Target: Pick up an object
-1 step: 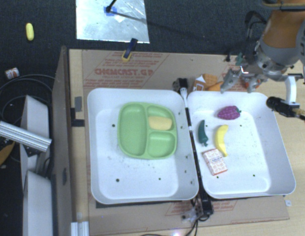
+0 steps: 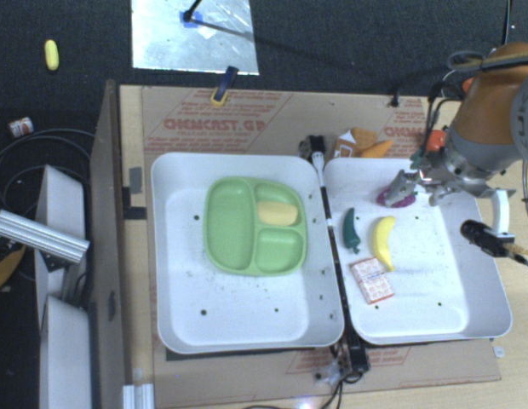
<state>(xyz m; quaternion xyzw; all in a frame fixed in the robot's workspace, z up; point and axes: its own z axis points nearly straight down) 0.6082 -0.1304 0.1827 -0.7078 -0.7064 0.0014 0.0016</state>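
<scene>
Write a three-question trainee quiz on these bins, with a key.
1. True or false: the banana lies in the right bin.
2. Which lies on the green tray in the left bin? A) a yellow block B) a red packet C) a purple thing
3. Fill in: the gripper is near the ____ thing at the right bin's far side.

Key: 1 true. 2 A. 3 purple. The red packet and green pepper are in the right bin.
</scene>
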